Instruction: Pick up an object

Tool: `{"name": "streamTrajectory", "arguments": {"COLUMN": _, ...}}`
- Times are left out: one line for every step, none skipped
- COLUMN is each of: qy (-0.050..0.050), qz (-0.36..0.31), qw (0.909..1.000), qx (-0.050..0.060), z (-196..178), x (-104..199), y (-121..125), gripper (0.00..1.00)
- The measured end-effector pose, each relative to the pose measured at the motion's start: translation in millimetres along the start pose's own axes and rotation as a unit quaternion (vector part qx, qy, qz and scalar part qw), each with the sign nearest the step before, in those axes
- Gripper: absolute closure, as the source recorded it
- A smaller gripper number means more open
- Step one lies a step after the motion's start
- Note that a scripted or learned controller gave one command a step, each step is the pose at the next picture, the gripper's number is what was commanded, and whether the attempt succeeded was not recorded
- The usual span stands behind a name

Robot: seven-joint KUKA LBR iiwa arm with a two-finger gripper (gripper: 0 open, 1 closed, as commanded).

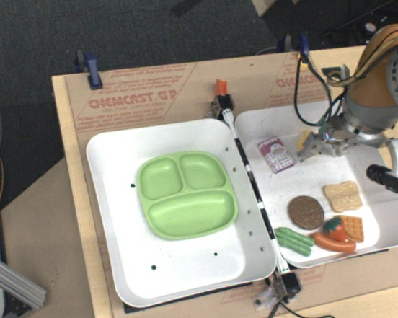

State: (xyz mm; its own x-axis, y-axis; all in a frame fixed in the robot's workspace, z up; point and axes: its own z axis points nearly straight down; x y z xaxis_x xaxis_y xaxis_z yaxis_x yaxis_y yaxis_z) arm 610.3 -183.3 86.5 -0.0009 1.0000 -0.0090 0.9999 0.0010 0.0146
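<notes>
In the right bin (281,118) lie a pink packet (276,154), a round brown patty (306,212), a slice of toast (343,196), a small waffle square (353,227), a green bean pod (294,241) and an orange-red carrot-like piece (332,240). My gripper (322,143) hangs low over the bin's back part, just right of the pink packet and above the toast. I see nothing held in it. The grey arm with its orange band (381,47) comes in from the right.
The left bin (120,223) holds a green divided plate (186,195). Clamps sit at the bench's back edge, blue (90,65) and orange (220,86). Cables loop over the right bin's back rim (298,83). A black part (385,177) juts over the bin's right side.
</notes>
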Motion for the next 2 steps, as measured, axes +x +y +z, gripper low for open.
{"name": "streamTrajectory", "arguments": {"qy": 0.006, "qz": -0.006, "qw": 1.0, "qx": 0.0, "z": -106.8, "x": 136.4, "y": 22.5, "gripper": 0.0}}
{"name": "streamTrajectory", "arguments": {"qy": 0.004, "qz": 0.002, "qw": 0.9999, "qx": 0.011, "z": 7.6, "x": 88.0, "y": 25.4, "gripper": 0.0}}
